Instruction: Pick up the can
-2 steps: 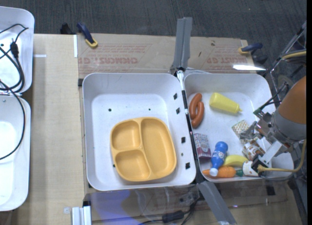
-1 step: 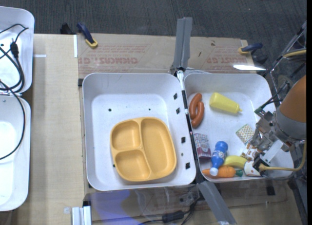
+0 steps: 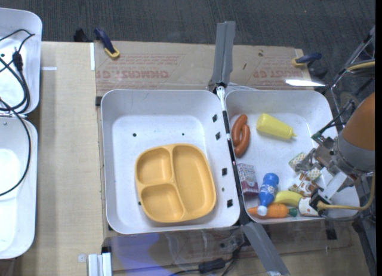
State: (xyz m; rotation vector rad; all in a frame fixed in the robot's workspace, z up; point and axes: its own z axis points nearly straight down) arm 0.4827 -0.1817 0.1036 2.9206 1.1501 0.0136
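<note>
While the arm leans in from three o'clock, its end effector (image 3: pixel 314 180) hangs low over the right bin (image 3: pixel 322 103), among small packets; whether it is wide or narrow I cannot tell. At about nine o'clock from it the can (image 3: pixel 247 179) lies against the bin's left wall, just beside a blue bottle (image 3: pixel 268 189). A yellow divided plate (image 3: pixel 175 182) sits in the left bin (image 3: pixel 119 149).

Yellow tray (image 3: pixel 175 183), white bins (image 3: pixel 113 149), orange carrot (image 3: pixel 271 211), blue bottle (image 3: pixel 268 186).
</note>
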